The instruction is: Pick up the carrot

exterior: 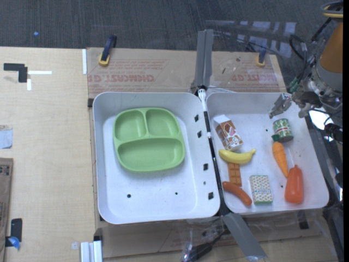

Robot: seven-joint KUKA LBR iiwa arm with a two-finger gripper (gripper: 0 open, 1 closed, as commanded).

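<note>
From the camera view above the table (49, 146), two white bins sit side by side. The left bin (109, 201) carries a green divided plate (148, 139). The right bin (256, 108) is the busy one: a small carton (228, 133) near its upper left, a banana (237, 156) just below it, a waffle-like orange strip (235, 174) under the banana, a sausage (238, 193) near the front wall, a pale green box (261, 189) beside that, and a small green can (282, 130) toward the right.

The carrot (280, 157) lies in the right bin just below the can, its stem end nearly touching it, its body slanting down toward the front. Close beside its tip is a red-orange bottle-shaped thing (294, 185).

The arm comes in at the upper right, and the pincer (281, 105) hangs over the back of the right bin, above the can and apart from the carrot. Nothing sits between its fingers; whether they are apart or together I cannot tell, the shape being too small and blurred.

To my eye, the task is barely begun: the carrot rests flat in the bin, untouched. What is left is nearly everything: bringing the pincer forward past the can, lowering across the carrot's middle, closing, and lifting. The can and the bottle crowd both ends, so the middle looks the safest spot.
</note>
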